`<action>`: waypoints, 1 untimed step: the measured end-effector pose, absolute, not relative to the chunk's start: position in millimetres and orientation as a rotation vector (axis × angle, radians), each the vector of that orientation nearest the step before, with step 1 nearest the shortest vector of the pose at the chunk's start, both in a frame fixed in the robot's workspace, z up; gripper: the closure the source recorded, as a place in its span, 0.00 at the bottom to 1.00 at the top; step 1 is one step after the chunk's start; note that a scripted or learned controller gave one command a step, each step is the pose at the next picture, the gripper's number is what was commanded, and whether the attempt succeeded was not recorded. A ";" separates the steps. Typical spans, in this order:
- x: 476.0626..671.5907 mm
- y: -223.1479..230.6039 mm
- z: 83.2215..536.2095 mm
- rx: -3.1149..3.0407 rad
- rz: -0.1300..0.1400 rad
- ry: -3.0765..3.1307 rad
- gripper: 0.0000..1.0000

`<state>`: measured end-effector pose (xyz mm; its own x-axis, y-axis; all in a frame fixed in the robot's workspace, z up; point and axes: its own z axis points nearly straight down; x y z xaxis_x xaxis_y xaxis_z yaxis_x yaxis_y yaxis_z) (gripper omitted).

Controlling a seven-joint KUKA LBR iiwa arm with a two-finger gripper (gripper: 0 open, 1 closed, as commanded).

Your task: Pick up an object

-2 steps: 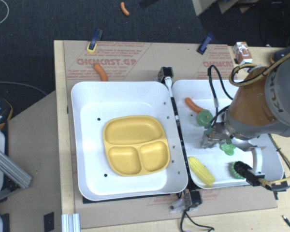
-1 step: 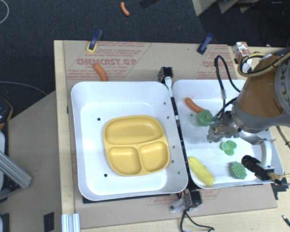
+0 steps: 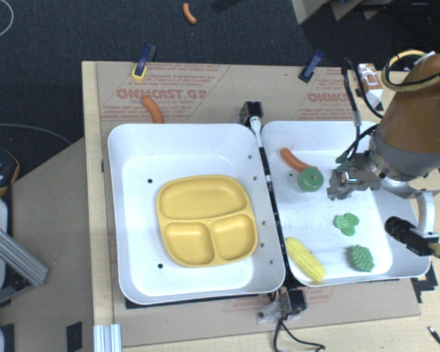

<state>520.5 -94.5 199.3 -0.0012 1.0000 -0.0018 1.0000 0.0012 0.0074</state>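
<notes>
The right bin (image 3: pixel 396 134) is a shallow white tray of smooth moulded plastic with rounded corners, and it holds five small toy foods. A slim orange carrot (image 3: pixel 292 158) with a rounded tip lies toward the bin's ten o'clock corner, its lower end touching a round, dull green ball-like vegetable (image 3: pixel 310 179). Near the bin's middle sits a lumpy green broccoli floret (image 3: pixel 346 224). At five o'clock from it rests a knobbly, dotted green piece (image 3: pixel 361 257), and at the bin's seven o'clock corner a yellow corn cob (image 3: pixel 305 259) with ridged kernels lies slantwise, just beside the wall.

The gripper (image 3: pixel 342 185), grey metal under the arm's orange band, hangs over the middle of this bin. The round green vegetable lies at its nine o'clock, just beside it; the broccoli floret lies at its six o'clock, near but apart. Whether the pincer's parts stand apart or together cannot be told from this slant, and nothing is seen clamped in it.

The left bin (image 3: pixel 132 160), of the same white plastic, holds a glossy yellow plate (image 3: pixel 205 220) with soft rounded edges, divided into one wide compartment above and two smaller ones below.

On the brown board at the left bin's twelve o'clock lies another orange carrot-like piece (image 3: pixel 152 109).
</notes>
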 end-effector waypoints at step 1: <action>521.7 -94.6 226.7 2.216 0.004 2.219 1.00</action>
